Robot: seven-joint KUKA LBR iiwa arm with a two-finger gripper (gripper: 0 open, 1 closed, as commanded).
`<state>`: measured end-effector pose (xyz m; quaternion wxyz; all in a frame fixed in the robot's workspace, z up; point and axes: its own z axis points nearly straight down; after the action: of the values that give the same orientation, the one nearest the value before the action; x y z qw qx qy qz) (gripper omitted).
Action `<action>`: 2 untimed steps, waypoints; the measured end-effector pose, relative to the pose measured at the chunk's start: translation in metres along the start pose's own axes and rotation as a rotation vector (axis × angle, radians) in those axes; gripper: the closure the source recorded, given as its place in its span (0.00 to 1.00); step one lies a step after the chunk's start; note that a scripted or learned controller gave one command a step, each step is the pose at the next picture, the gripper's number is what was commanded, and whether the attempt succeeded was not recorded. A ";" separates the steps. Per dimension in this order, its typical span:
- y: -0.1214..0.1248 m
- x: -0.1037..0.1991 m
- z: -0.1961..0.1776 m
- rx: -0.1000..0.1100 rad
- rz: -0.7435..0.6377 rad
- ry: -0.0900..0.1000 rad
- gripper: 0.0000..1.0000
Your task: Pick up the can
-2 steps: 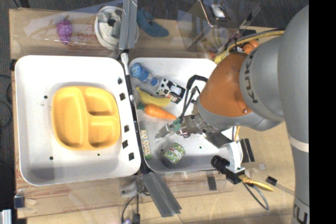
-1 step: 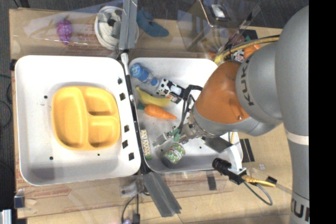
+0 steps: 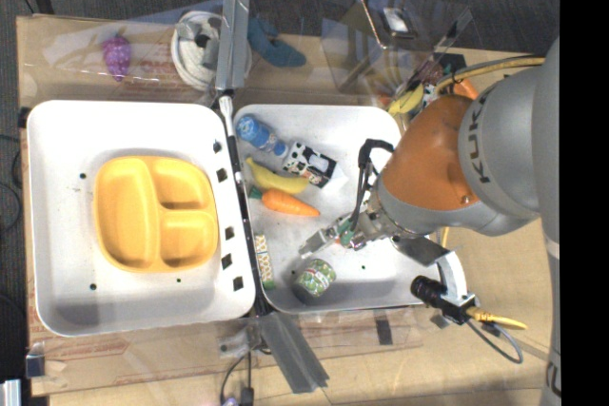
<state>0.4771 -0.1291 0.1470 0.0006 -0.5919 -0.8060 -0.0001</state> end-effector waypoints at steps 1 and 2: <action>0.007 0.026 0.034 0.003 -0.004 0.002 0.00; -0.002 -0.003 0.013 0.001 0.013 0.001 0.00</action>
<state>0.4763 -0.1325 0.1338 0.0013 -0.5970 -0.8023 0.0003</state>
